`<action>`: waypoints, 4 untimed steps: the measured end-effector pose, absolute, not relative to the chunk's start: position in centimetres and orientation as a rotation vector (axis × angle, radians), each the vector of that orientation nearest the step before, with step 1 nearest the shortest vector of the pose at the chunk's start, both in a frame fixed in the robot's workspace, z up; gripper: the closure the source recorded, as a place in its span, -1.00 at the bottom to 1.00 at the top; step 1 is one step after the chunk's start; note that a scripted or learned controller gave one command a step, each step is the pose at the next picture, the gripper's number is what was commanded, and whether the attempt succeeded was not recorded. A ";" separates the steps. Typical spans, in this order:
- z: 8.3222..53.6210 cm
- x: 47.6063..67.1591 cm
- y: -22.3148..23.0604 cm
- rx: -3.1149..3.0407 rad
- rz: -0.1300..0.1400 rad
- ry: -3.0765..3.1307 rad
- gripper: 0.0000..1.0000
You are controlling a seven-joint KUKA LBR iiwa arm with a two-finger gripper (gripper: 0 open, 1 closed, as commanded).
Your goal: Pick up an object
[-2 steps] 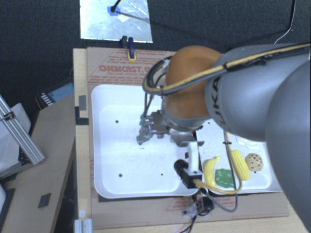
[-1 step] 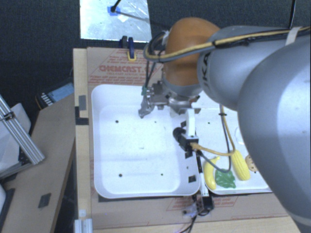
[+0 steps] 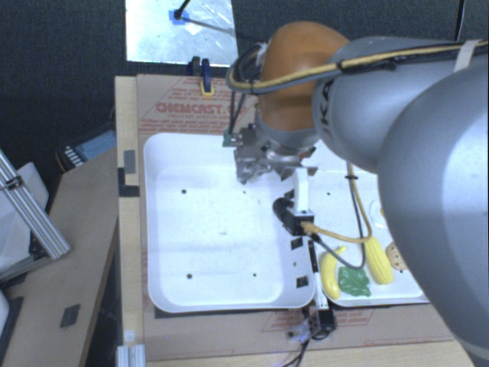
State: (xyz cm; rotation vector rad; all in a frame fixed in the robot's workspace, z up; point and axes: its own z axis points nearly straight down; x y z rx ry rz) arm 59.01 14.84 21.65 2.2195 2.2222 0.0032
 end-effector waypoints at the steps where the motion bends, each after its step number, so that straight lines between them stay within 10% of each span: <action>1: 21.9 56.5 23.6 2.209 0.005 2.236 1.00; 2: 13.4 48.3 23.4 2.224 -0.018 2.229 1.00; 3: 17.8 53.9 23.4 2.216 0.009 2.222 1.00; 4: 14.1 48.3 23.4 2.224 -0.010 2.225 1.00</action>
